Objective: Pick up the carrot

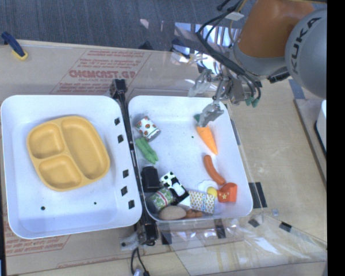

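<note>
Reaching from right | gripper [209,115] just above carrot [207,138]

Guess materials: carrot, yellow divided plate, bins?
Carrot: probably moulded plastic toy, uniform orange, smooth, slight sheen. Yellow divided plate: likely hard plastic, matte, rounded moulded compartments. Bins: thin white plastic by the look, glossy, with rolled rims. All judged by look alone.

The carrot [207,140] lies in the right bin [178,109], sausage [214,170] just before it.
</note>
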Controlling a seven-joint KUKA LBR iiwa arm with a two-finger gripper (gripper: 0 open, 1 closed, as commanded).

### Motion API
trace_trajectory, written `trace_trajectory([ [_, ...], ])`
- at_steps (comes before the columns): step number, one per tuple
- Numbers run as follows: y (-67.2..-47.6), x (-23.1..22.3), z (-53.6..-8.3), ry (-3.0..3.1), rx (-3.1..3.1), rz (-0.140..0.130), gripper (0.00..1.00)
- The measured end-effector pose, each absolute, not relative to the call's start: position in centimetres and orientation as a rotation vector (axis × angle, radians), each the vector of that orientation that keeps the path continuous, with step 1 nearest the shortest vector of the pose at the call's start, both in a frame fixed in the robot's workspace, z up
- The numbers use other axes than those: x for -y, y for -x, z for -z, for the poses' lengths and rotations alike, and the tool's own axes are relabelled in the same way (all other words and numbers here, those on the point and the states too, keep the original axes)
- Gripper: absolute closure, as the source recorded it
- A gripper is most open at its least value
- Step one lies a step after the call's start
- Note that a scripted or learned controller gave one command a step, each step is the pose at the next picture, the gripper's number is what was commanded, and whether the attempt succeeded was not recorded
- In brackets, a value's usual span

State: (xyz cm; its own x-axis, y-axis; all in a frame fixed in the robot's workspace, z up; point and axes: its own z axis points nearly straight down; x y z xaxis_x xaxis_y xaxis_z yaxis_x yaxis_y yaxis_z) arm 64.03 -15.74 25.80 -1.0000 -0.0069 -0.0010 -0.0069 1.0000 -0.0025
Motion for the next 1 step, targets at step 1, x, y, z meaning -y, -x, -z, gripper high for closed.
trace_trajectory([
  [1,-65.46,17.66,-8.99,0.148,-3.14,-0.001,0.0],
])
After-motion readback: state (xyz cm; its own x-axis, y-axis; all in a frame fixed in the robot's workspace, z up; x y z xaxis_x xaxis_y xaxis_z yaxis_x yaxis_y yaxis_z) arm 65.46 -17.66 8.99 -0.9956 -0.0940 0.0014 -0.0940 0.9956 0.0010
